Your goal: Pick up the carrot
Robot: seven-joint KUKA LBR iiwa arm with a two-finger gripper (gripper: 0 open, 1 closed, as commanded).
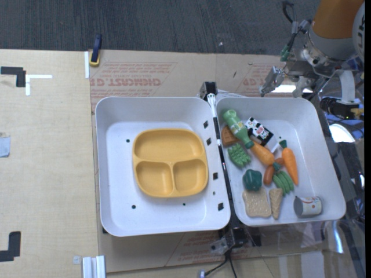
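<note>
Carrot (289,164) lay in right bin (324,155), lower right of frame, partly overlapped by neighbouring toys. Gripper (290,77) hovered upper right; finger state unclear. Cardboard-covered bench (46,155) beneath.

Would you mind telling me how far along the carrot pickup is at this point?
Nothing looks done yet: the carrot lies among the toy food in the right bin. The gripper sits above that bin's far rim, well away from it. Reaching down, grasping and lifting all remain.
</note>
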